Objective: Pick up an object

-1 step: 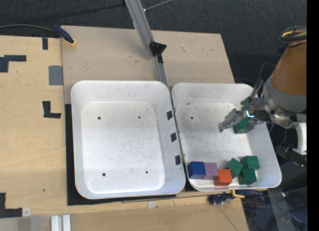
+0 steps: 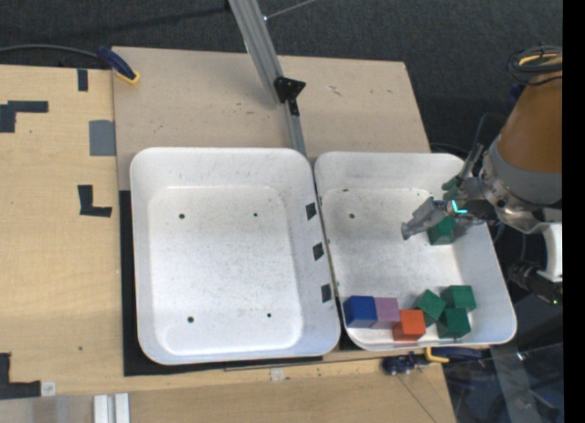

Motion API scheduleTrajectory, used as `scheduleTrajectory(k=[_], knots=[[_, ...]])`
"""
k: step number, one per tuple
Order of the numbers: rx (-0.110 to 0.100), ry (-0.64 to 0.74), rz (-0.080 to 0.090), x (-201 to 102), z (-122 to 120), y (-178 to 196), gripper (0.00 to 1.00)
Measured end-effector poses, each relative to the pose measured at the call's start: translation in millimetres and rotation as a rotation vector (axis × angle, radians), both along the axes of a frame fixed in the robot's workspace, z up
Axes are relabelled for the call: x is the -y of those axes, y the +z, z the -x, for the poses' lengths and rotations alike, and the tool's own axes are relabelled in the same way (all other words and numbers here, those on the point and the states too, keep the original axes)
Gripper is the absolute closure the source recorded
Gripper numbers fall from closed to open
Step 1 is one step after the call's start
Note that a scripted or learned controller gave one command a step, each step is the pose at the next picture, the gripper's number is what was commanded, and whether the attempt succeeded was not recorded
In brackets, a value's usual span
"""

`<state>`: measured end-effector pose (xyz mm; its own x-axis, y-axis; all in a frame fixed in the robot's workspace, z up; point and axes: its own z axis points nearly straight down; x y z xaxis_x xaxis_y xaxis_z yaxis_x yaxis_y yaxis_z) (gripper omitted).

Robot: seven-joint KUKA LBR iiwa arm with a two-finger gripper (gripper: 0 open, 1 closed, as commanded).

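Arm [image 2: 535, 142]: you see it reach in from the right, grey with an orange band, over the right bin.
End effector [image 2: 437, 221]: you find it low over the middle right of the right bin, its grey fingers [image 2: 419, 220] pointing left; a green block sits against them, but you cannot tell whether they are spread or pressed together, nor whether they pinch it.
Green block at the end effector [image 2: 445, 231]: it lies right beside the fingers, near the bin's right wall (partly covered by the tool).
Right bin [image 2: 384, 179]: white, shallow, speckled floor.
Blue block [image 2: 360, 311]: near the front wall of the right bin, leftmost in the row.
Purple block [image 2: 387, 310]: touching the blue one on its right.
Orange block [image 2: 410, 323]: just in front of the purple one.
Green cluster [image 2: 448, 309]: three green blocks close together at the front right corner.
Left bin [image 2: 219, 252]: white, beside the right bin.
Surface [image 2: 201, 92]: pale wood under both bins.
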<state>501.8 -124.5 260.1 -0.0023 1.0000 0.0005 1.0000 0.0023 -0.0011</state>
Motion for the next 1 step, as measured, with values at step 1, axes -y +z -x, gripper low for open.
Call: scheduleTrajectory(k=[1], knots=[[-0.008,-0.002,-0.001,-0.9,1.3,-64.4,0.00]])
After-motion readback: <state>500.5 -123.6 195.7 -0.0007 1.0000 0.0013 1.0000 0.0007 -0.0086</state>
